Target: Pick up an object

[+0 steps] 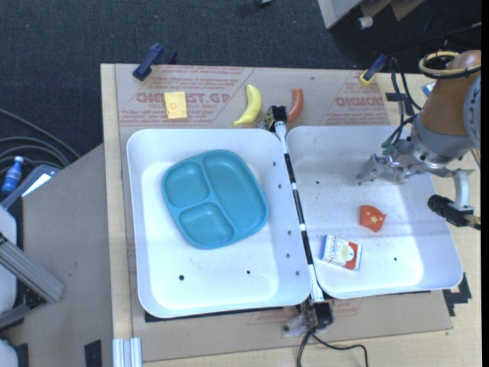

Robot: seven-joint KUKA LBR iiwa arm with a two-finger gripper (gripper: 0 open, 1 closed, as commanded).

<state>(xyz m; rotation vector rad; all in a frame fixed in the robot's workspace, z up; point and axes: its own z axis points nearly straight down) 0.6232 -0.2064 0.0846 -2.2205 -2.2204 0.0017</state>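
In the right bin (pixel 428 277) lie a small red strawberry-like object (pixel 372 218) near the middle and a small white, red and blue box (pixel 340 251) toward the front left. My gripper (pixel 374 171) hangs over the back part of this bin, up and slightly left of the red object and apart from it. The grey arm with its orange band (pixel 447 109) reaches in from the right. Nothing shows in the gripper's grasp.
The left bin (pixel 149 281) holds a blue divided plate (pixel 214 198). Behind the bins on the bench lie a yellow banana (pixel 248 105), an orange-red sausage shape (pixel 295 104) and a yellow square tag (pixel 175 105). Blue clamps (pixel 149 61) sit at the back edge.
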